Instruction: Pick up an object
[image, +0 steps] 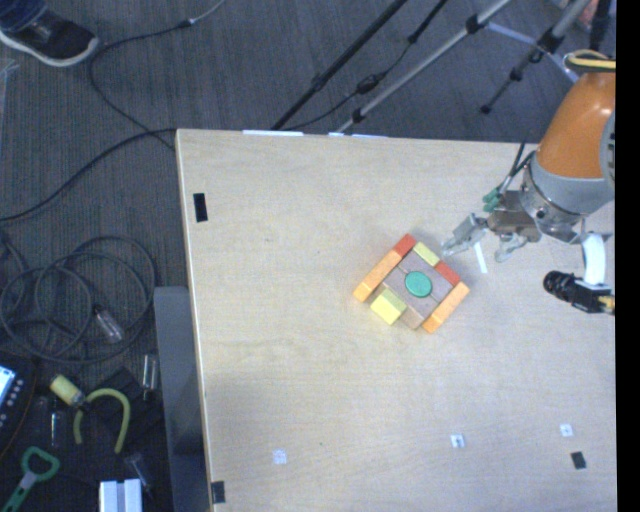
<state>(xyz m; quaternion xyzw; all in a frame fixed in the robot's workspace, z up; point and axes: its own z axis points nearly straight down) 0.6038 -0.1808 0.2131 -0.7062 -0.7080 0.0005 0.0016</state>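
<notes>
Camera view looks down on a pale wooden counter (300, 400) with no bins to be seen on it; a small cluster of toy blocks (412, 284) sits a little right of centre, turned diamond-wise to the counter's edges. Cluster is built as a frame: orange, red and yellow pieces ringing a tan middle with a green round disc (418, 285) on top; pieces touch one another, so judged to be a set laid out together as one target rather than scattered. Gripper (488, 234) hangs just beside the cluster's far-right corner, apart from it, reaching in from the right under the orange-banded arm (580, 125); fingers look spread apart with nothing between them, though small and blurred. Placement reads as an approach pose: tool tilted toward the blocks, not yet over them. Judgement: pick not yet made; nearest piece is the red one at the corner. Black tape marks (200, 207) on the counter; cables (70, 300) on the floor at left. No readable writing or brand anywhere.
</notes>
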